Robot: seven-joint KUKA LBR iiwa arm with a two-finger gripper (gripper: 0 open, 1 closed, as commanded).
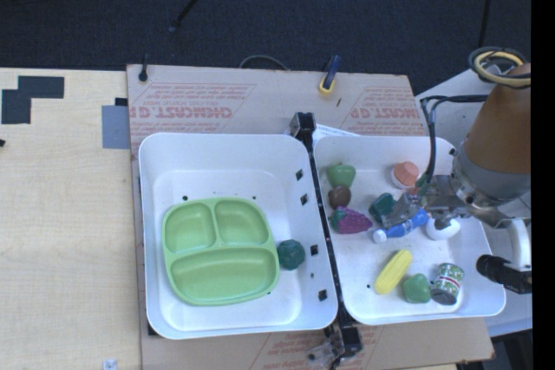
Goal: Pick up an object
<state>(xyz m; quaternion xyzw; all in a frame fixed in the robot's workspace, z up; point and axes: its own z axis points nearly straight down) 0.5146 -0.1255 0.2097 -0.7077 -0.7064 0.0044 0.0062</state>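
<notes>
The right bin (486, 295) holds several small toys. A green pepper (342, 175), a brown lump (339, 196) and purple grapes (351, 222) lie at its left. A teal piece (382, 206) and a blue-and-white piece (397, 228) sit in the middle. An orange-pink piece (404, 174) lies toward the back. A yellow corn cob (393, 270), a green lump (416, 288) and a small can (447, 282) lie near the front. My gripper (413, 205) hangs low over the bin's middle, right beside the teal and blue pieces; I see nothing held in it.
The left bin (173, 156) bears a light green divided plate (218, 251) and a dark green ball (290, 254) beside the plate's right rim. A black divider (314, 212) separates the bins. The arm's orange band (507, 126) looms over the right bin's back right corner.
</notes>
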